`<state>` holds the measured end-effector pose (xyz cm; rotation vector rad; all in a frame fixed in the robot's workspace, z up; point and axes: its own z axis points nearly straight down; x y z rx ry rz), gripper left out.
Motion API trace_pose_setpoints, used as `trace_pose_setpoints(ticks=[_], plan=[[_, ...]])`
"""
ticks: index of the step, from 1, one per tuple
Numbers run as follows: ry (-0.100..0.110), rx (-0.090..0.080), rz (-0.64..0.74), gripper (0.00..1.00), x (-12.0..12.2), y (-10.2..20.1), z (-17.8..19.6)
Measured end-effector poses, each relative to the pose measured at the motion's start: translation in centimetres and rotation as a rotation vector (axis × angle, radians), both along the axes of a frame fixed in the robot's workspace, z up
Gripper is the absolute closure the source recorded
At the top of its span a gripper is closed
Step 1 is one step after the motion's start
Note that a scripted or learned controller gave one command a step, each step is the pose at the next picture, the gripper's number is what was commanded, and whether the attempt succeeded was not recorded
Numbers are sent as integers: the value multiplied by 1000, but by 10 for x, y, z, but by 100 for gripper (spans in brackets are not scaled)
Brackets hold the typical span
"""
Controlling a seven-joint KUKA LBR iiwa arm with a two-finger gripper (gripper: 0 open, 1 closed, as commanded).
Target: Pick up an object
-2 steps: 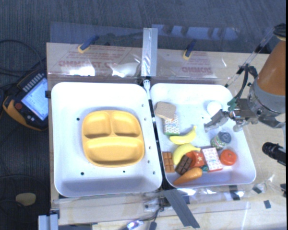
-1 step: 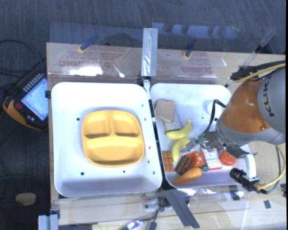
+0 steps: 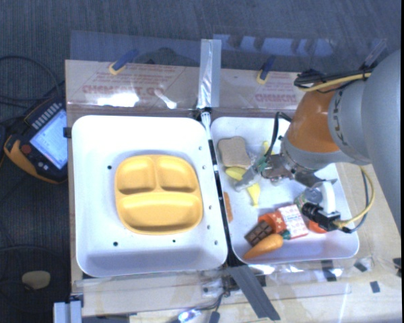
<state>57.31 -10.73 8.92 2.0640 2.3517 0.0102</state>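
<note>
My gripper (image 3: pixel 258 169) is low in the right bin (image 3: pixel 343 247), at its middle left. It hangs right beside a yellow banana-like piece (image 3: pixel 235 173) and just above a smaller yellow piece (image 3: pixel 254 194). A tan bread slice (image 3: pixel 232 151) lies to its upper left. Toward the bin's front lie a brown chocolate bar (image 3: pixel 259 232), an orange carrot (image 3: pixel 264 245) and a red and white box (image 3: pixel 291 222). I see nothing clearly held.
The left bin (image 3: pixel 94 247) holds a yellow divided plate (image 3: pixel 159 192). A thin orange item (image 3: pixel 227 207) lies along the divider between the bins. The arm's orange band (image 3: pixel 310 123) covers the right bin's back right. A handheld controller (image 3: pixel 44 143) lies off the bench at left.
</note>
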Motion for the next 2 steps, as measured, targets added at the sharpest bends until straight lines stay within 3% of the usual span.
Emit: trace_pose_setpoints(ticks=[1, 2], plan=[[3, 2, -1, 100, 0, 0, 8], [17, 2, -44, 100, 12, 64, 112]])
